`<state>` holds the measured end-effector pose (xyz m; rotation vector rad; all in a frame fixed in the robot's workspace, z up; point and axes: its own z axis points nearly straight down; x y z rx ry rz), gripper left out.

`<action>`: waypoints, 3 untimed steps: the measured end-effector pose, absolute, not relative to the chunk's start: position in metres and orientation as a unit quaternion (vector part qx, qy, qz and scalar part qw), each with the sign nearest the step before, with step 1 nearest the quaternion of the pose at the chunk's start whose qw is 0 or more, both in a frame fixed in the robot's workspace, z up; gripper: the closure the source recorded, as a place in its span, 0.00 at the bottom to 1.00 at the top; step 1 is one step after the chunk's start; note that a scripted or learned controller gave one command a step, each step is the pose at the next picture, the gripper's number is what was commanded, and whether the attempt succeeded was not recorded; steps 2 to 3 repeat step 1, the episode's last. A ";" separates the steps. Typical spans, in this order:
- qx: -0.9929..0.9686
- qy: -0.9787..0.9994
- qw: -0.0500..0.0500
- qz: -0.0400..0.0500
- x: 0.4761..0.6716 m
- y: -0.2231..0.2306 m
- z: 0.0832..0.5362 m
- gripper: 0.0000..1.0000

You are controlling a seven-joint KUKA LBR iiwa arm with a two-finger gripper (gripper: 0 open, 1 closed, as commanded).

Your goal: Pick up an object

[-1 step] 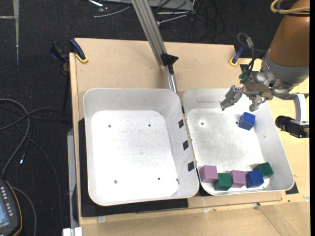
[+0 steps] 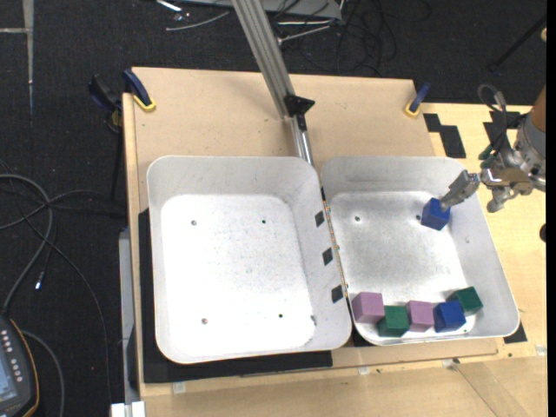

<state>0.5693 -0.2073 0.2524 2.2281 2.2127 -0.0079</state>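
Note:
A blue cube [image 2: 435, 215] sits alone in the upper right part of the right bin [image 2: 382, 181]. My gripper [image 2: 472, 201] hangs at the bin's right rim, with its fingers spread open. The left finger [image 2: 460, 188] slants down to the blue cube's top right corner and seems to touch it. The other finger [image 2: 498, 201] stands outside the rim. The cube is not between the fingers. Along the bin's front wall lie a purple cube [image 2: 369, 306], a green cube [image 2: 395, 320], a second purple cube [image 2: 422, 314], a second blue cube [image 2: 448, 316] and a second green cube [image 2: 468, 300].
The left bin [image 2: 230, 259] lies beside the right one, and their rims meet at the middle. A metal pole [image 2: 265, 46] slants down from the top to the bins' back edge. Clamps [image 2: 139, 89] hold the wooden bench at its back corners.

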 end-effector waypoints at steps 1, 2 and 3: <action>0.707 0.708 -0.002 -0.002 0.611 -0.224 0.121 0.00; 0.707 0.708 -0.002 -0.002 0.611 -0.224 0.121 0.00; 0.707 0.708 -0.002 -0.002 0.611 -0.224 0.121 0.00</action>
